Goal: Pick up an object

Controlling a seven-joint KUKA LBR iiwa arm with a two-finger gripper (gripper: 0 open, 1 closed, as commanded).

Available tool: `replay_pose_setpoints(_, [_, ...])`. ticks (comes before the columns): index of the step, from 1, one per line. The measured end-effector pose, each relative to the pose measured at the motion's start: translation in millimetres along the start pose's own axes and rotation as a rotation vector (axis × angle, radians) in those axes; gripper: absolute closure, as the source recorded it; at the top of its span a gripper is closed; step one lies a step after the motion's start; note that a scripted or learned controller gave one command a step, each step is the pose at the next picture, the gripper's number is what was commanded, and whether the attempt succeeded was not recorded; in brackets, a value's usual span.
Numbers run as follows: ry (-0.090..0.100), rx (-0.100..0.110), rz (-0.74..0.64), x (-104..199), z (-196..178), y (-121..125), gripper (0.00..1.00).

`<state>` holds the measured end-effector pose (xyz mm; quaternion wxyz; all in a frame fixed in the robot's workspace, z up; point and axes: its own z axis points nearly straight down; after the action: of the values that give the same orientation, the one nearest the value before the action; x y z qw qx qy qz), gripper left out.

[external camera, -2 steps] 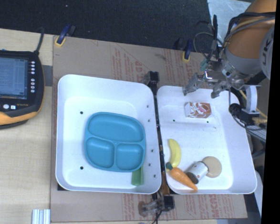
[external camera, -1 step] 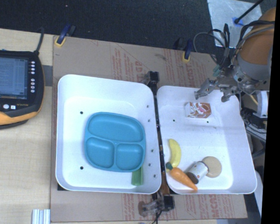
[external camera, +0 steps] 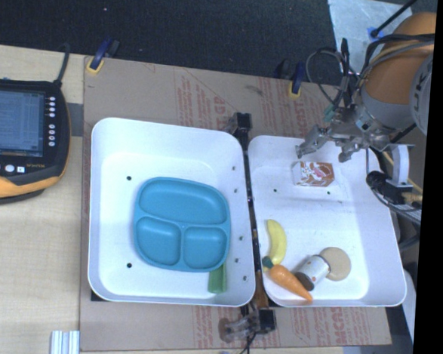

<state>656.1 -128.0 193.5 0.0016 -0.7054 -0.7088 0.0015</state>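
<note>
Grey arm (external camera: 391, 78), gripper (external camera: 329, 146) open above packet (external camera: 313, 173).

pale wood bench (external camera: 19, 257) | brown cardboard sheet (external camera: 174, 93) — dark floor (external camera: 180, 11) behind

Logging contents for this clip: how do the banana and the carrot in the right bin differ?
The banana is yellow and gently curved; the carrot is orange and tapers to a point. The banana runs roughly front to back along the bin's left wall, while the carrot lies slantwise nearer the front edge. Both lie flat in the right bin, close together, well away from the gripper at the bin's far end.
</note>
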Motion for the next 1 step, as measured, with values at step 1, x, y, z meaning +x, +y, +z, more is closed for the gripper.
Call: replay_pose_setpoints(1, [0.0,0.002,0.002,-12.6,8.3,-0.2,0.0])
